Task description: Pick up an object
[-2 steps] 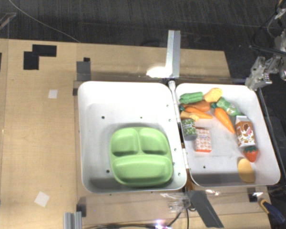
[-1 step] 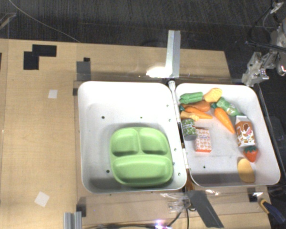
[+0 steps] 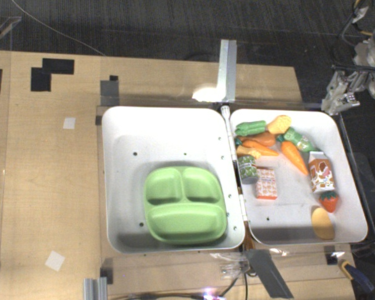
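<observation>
**Arm parked off the far right corner, toys untouched in the right bin**

The bench (image 3: 44,186) carries two shallow white bins side by side; the left bin (image 3: 122,136) holds a green divided plate (image 3: 184,205) lying flat toward its near edge, a little right of centre; the right bin (image 3: 347,220) holds all the small toy foods. Along its far edge lie a green vegetable (image 3: 250,128), a yellow piece (image 3: 279,124) and another green piece (image 3: 298,140), bunched together; just nearer, an orange carrot (image 3: 294,157) slants toward the middle, with a second orange piece (image 3: 257,147) beside the left wall. A white-and-red carton (image 3: 320,174) lies by the right wall, a small red box (image 3: 266,184) sits near the middle, and a green packet (image 3: 247,169) touches the left wall; a strawberry (image 3: 328,201) and a yellow-orange egg-shaped piece (image 3: 322,222) rest toward the near right corner. The gripper (image 3: 341,97) hangs outside the right bin, just beyond its far right corner, with nothing between its fingers; how wide they stand is too small to tell.
</observation>
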`<move>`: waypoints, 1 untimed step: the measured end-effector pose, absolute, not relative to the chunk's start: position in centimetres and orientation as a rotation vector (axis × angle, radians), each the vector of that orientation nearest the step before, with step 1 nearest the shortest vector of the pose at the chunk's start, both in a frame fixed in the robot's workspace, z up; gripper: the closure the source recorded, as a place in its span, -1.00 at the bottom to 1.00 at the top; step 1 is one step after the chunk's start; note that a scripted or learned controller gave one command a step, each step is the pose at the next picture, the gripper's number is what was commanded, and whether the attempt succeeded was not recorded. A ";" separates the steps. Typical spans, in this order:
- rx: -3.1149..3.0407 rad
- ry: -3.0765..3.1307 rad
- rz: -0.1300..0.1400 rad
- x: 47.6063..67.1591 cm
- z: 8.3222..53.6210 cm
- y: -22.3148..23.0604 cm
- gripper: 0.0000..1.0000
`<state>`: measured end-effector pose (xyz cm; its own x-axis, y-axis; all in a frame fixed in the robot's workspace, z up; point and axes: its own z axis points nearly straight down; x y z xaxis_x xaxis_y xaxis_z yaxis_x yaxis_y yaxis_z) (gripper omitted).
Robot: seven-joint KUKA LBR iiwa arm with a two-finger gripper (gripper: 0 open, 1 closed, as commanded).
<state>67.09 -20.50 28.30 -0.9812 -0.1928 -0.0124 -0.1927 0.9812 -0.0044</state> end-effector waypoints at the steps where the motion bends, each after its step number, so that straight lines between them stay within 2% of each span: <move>1: -0.586 3.073 -0.006 67.1 28.7 -20.4 1.00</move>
